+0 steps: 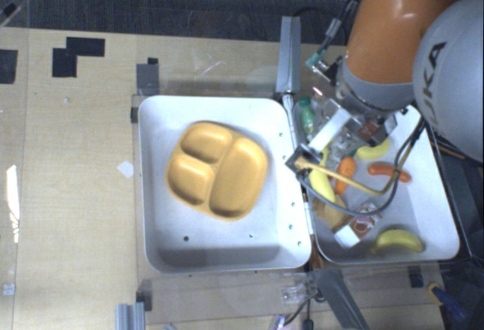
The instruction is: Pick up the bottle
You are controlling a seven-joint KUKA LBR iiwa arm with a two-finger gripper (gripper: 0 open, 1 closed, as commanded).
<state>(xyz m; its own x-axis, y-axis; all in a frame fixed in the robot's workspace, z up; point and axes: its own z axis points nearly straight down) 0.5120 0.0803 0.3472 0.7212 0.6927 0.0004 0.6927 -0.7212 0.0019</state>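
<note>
Two bins sit side by side on the worktop [68, 192]. The left bin [162, 245] holds a bun-shaped lump [218, 169] at its middle. The right bin [439, 234] holds a bottle [306, 115] at its far left corner, a banana [398, 241] near, a carrot [389, 170] between. The arm [408, 26] hangs over its far side.

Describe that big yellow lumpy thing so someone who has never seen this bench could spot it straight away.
Start at the two white bins and take the left bin, away from the grey and orange arm. The yellow plastic bread loaf lies near its middle, apart from the walls. It is far larger than the bananas and small items cluttering the right bin, with three rounded lobes.
</note>
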